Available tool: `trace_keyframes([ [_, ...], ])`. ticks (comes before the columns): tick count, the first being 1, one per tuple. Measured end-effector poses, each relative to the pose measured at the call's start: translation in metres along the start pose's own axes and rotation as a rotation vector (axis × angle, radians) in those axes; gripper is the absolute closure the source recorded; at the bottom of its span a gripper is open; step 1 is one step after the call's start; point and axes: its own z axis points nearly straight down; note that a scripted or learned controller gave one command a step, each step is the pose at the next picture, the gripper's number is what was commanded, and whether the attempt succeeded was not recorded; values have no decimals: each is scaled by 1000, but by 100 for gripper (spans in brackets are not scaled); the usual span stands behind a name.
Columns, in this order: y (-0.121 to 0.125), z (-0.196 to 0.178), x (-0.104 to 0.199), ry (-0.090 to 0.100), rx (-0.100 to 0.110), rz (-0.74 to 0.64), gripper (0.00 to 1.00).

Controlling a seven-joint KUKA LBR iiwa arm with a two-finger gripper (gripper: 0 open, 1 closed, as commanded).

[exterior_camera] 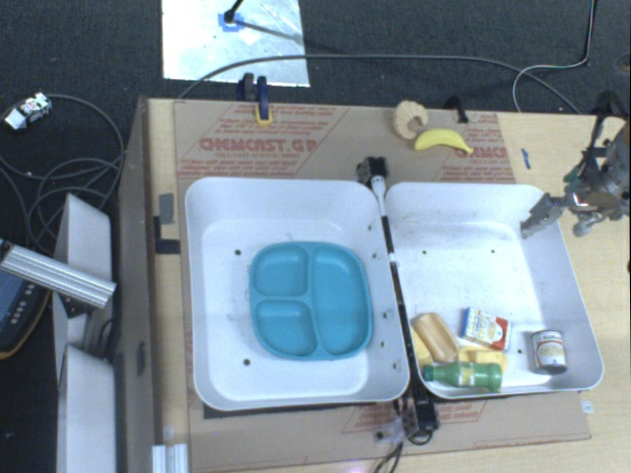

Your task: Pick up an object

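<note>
My gripper [563,220] hangs over the far right rim of the right bin [463,249], open, with nothing between its fingers. In that bin's near corner, well below the gripper, lie several items: a tan bread-like roll [434,335], a small red, yellow and blue box [485,327], a green bottle [461,374] on its side and a small tin can [548,351]. A blue divided plate [311,299] sits in the middle of the left bin [222,264].
A yellow banana [442,142] and a beige ring-shaped piece [409,118] lie on the cardboard behind the right bin. A black divider rod [386,239] runs between the bins. Cables trail across the dark floor at the back.
</note>
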Motion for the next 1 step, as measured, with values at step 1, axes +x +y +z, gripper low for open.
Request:
trace_keyframes([
  [1,1,-11,0,-1,-3,-4,100],
])
